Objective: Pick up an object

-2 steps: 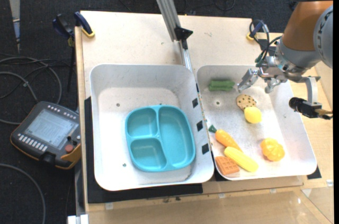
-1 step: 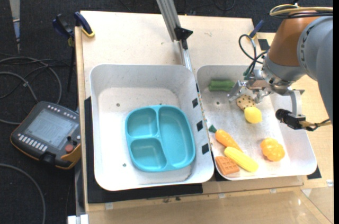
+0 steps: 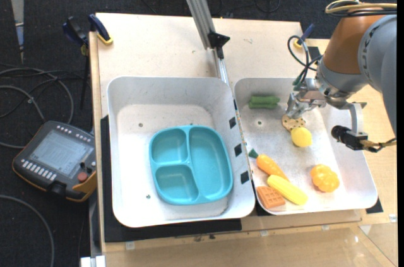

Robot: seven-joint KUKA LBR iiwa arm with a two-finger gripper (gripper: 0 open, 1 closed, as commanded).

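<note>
A grey robot arm's gripper [image 3: 297,113] hangs low in the right bin [image 3: 353,193], just above a tan biscuit-like piece [image 3: 291,124] touching a yellow lemon [image 3: 302,137]. How far it is open cannot be told. It should descend centred on one item

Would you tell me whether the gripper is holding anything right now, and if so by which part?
It cannot be told. The gripper is low in the right bin, just above a small tan item and a yellow lemon, but no object is visibly clamped.
</note>
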